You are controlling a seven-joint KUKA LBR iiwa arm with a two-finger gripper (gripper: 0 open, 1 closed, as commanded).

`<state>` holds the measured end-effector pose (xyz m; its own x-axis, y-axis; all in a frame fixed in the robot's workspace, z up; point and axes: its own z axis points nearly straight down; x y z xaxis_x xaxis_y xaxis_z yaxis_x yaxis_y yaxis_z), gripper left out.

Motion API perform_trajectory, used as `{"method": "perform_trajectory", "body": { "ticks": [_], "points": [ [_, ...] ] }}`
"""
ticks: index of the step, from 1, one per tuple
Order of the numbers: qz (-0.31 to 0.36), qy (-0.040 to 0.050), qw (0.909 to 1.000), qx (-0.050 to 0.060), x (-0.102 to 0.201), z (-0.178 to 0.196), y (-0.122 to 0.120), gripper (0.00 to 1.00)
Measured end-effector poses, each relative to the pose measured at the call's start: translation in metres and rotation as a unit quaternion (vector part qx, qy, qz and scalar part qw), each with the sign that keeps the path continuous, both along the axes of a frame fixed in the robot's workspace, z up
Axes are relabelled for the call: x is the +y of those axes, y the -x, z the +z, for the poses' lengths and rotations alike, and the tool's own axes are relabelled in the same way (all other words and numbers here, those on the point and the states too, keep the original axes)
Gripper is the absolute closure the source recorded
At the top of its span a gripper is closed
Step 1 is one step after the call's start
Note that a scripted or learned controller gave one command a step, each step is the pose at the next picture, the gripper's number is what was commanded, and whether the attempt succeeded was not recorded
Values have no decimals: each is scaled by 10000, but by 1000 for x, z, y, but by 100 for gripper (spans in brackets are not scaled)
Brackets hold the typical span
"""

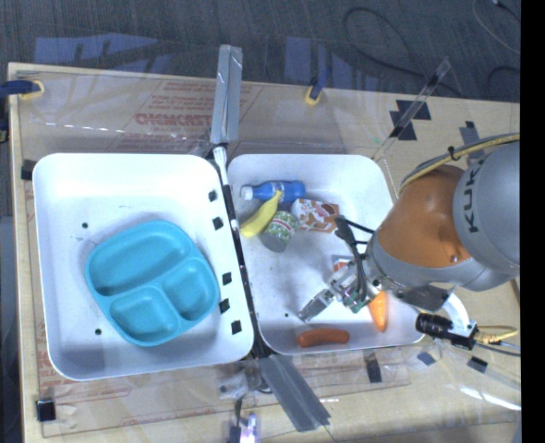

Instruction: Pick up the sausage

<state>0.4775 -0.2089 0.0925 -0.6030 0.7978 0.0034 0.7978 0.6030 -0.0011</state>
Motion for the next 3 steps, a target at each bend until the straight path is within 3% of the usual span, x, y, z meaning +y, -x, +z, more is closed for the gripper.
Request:
{"method": "perform_trajectory", "body": {
  "ticks": [3],
  "points": [
    [1120,-10,9937,10,0,0,0,0]
  ]
}}
